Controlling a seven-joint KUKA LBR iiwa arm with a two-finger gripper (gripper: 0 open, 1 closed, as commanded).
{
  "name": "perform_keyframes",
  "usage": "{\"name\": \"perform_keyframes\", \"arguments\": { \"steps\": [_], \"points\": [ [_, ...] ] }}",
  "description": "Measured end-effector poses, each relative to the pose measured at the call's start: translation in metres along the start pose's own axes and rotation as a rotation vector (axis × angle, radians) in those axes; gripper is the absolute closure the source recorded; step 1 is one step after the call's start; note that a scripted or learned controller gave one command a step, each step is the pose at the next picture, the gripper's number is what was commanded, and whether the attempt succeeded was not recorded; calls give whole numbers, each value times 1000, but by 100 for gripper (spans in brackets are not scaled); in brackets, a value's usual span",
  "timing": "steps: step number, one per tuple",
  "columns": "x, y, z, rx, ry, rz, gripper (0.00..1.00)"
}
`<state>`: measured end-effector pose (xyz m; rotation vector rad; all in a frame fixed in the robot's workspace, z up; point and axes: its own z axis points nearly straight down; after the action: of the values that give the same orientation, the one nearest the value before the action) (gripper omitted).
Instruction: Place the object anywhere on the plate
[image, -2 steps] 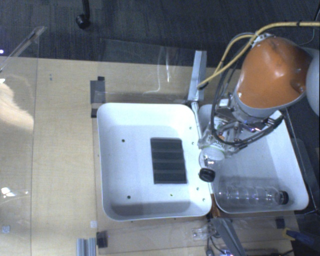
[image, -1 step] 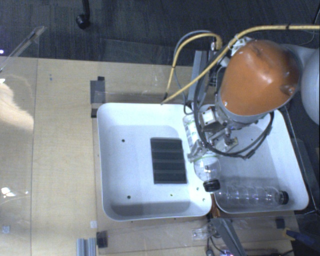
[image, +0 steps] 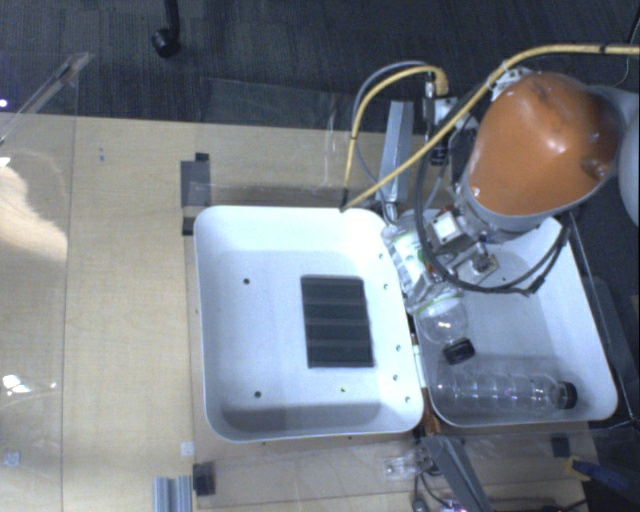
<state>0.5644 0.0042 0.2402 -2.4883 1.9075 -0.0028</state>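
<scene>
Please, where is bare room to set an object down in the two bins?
Left bin: white floor free all around the dark plate. Right bin: crowded; gripper at its left, clear plastic bottles along the near wall; a bare patch towards its right wall.

The worktop (image: 110, 330) looks like pale matt wood. Both bins (image: 230, 300) are smooth white plastic. The bottle (image: 500, 392) is clear glossy plastic, black-capped.

My tabletop (image: 110, 300) is pale wood, kinda light plywood-looking, with a clear acrylic sheet (image: 40, 250) over its left side that catches bright glare patches. Behind the far edge there's dark carpet floor (image: 280, 45), almost black-blue. Small black brackets (image: 196, 170) sit on the wood. Lighting is soft overhead, a bit washed out.
</scene>
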Motion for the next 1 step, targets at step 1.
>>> {"name": "perform_keyframes", "arguments": {
  "steps": [1],
  "points": [
    [9, -3, -37, 2, 0, -82, 100]
  ]
}}
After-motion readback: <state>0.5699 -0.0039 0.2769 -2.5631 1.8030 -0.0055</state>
